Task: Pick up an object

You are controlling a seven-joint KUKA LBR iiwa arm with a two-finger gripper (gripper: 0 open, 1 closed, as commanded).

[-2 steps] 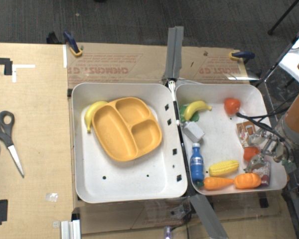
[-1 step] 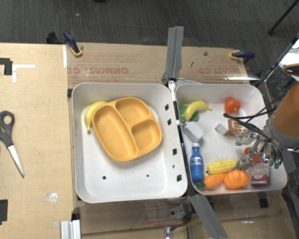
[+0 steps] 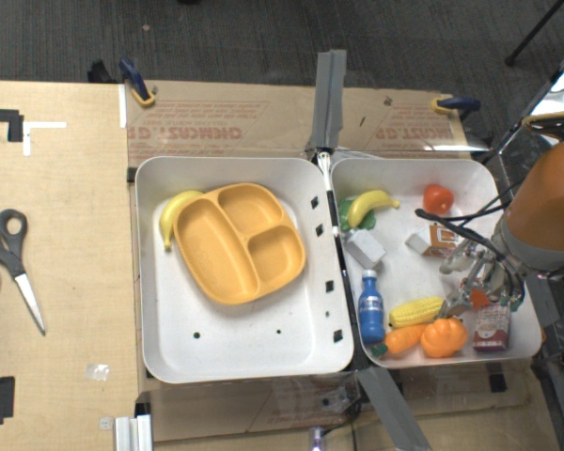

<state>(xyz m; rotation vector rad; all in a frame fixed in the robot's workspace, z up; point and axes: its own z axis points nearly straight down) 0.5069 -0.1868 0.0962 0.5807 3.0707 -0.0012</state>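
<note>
1. The bench (image 3: 56,327) has a light wooden top that fills the left part of the view.
2. A pair of scissors (image 3: 17,263) with grey handles lies near its left edge, with the blades pointing down and to the right.
3. Short strips of black tape (image 3: 5,120) are stuck on the wood at the upper left, and another black piece (image 3: 0,397) is at the lower left.
4. A brown cardboard sheet (image 3: 216,125) with printed letters lies flat behind the bins, held by a blue clamp (image 3: 136,81) at its left corner and another blue clamp (image 3: 459,105) at its right.
5. The left white bin (image 3: 169,346) and the right white bin (image 3: 395,172) stand side by side, touching in the middle.
</note>
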